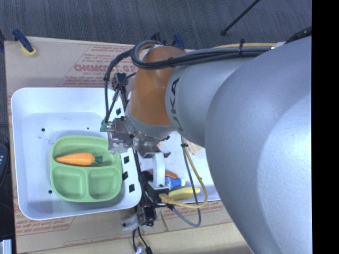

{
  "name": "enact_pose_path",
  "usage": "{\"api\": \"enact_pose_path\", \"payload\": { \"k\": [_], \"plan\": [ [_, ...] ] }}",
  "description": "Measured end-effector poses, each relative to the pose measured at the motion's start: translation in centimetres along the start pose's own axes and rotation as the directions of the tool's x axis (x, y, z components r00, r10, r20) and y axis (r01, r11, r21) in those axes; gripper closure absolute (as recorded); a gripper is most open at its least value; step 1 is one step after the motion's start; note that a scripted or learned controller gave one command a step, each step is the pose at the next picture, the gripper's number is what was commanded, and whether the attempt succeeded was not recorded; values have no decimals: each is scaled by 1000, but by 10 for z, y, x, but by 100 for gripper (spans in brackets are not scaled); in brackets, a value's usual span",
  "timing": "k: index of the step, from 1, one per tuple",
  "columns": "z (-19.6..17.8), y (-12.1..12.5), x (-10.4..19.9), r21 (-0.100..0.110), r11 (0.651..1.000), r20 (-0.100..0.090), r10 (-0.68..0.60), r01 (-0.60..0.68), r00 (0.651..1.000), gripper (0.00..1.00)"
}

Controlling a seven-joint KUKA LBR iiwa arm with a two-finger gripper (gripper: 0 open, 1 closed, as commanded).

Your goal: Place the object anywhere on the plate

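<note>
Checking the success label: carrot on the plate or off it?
On. The carrot lies flat in the wide upper compartment of the green plate, within its rim.

One carrot (pixel 77 159), one green plate (pixel 104 187)

The grey arm (pixel 254 120) is reaching in from the right edge of the bench (pixel 79 57), its bulk looming over the right half. Its orange band (pixel 151 91) is bending downward near the bench's middle, and the wrist (pixel 139 134) is pointing down. The gripper (pixel 117 135) is hanging at the wrist's left side, largely hidden beneath it.
</note>
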State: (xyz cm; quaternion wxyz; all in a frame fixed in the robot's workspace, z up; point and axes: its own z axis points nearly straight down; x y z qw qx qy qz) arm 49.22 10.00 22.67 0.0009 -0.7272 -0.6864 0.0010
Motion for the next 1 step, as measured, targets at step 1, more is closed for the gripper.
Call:
{"api": "enact_pose_path", "payload": {
  "k": [1],
  "plan": [
    [0,0,0,0,1000,0,0,0,1000,0]
  ]
}}
